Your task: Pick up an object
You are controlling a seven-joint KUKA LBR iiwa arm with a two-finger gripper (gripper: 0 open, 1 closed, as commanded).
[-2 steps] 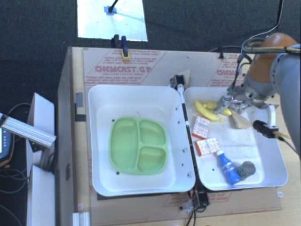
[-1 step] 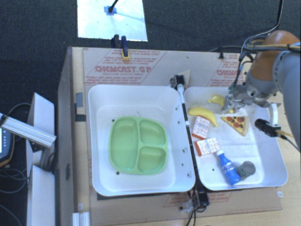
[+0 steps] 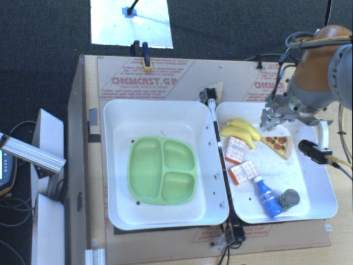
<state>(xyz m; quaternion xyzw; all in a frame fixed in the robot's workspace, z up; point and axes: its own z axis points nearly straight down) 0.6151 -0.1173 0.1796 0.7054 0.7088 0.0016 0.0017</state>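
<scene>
The right bin [image 3: 312, 176] holds several small objects. A pair of yellow bananas [image 3: 241, 130] lies at its far left, with a pizza slice [image 3: 277, 144] to their right. Two red-and-white cartons [image 3: 235, 149] [image 3: 243, 172] sit near the divider. At the front, a blue bottle [image 3: 267, 196] lies beside a grey round tin [image 3: 289, 198]. My gripper [image 3: 270, 119] hangs over the far part of this bin, just above the pizza slice and right of the bananas. Nothing shows in its grasp.
The left bin [image 3: 118, 127] holds a green divided plate [image 3: 162, 170]. A black-and-white tool part [image 3: 315, 148] juts over the right bin's right side. A rod [image 3: 216, 127] runs along the seam between the bins. Cardboard lies under both bins.
</scene>
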